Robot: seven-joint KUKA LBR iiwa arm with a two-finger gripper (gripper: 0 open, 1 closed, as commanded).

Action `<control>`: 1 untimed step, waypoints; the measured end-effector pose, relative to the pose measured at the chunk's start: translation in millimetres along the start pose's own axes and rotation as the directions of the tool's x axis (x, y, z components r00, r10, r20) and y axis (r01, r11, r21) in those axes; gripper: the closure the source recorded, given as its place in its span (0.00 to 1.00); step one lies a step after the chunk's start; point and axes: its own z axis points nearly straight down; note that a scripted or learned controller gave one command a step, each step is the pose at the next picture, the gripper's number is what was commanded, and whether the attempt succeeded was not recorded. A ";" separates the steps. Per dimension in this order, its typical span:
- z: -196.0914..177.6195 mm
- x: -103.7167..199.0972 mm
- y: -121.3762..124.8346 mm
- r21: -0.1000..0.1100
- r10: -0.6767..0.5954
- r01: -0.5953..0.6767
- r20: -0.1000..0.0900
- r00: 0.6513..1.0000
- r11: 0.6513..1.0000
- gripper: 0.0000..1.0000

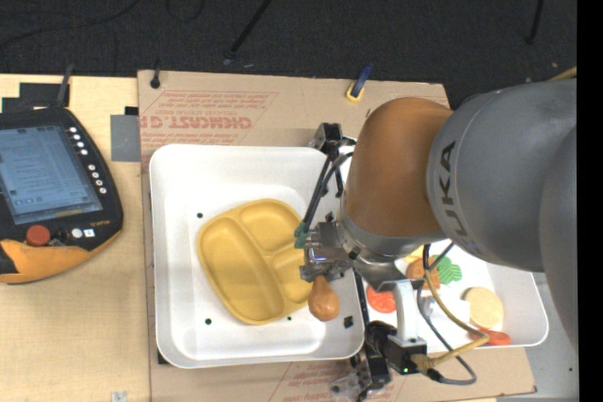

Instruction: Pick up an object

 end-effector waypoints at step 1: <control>-2.2 8.6 9.1 0.000 0.000 0.000 0.000 1.000 1.000 1.00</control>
